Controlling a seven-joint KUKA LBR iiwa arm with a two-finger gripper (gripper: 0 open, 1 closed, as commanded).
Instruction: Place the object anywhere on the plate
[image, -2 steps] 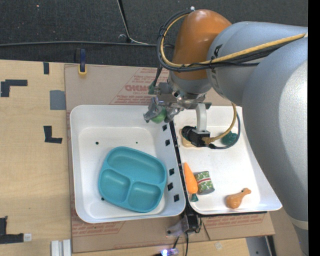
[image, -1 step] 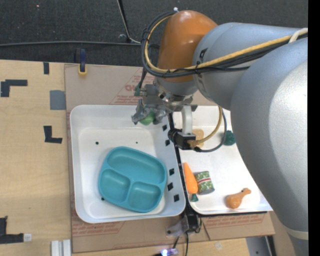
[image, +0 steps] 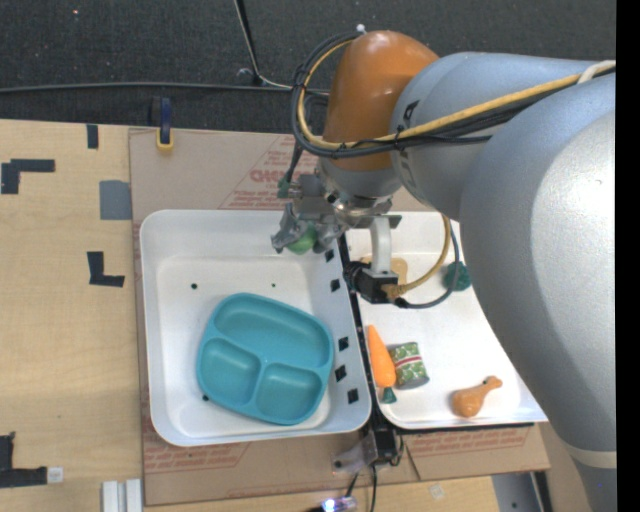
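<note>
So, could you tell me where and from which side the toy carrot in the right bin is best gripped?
Probably across its thick orange middle, coming straight down. The carrot lies flat and long, running along the divider wall of the right bin, so the fingers should close across its narrow width. The wall side looks tight; a green packet sits close on the other.

The plate (image: 264, 358) lies uncovered in the left bin (image: 170, 300), with bare floor to its left and far side. The arm (image: 480, 150) overhangs the far right corner of that bin. A carrot (image: 379, 357) lies just beside the dividing wall in the right bin (image: 500, 345).
</note>
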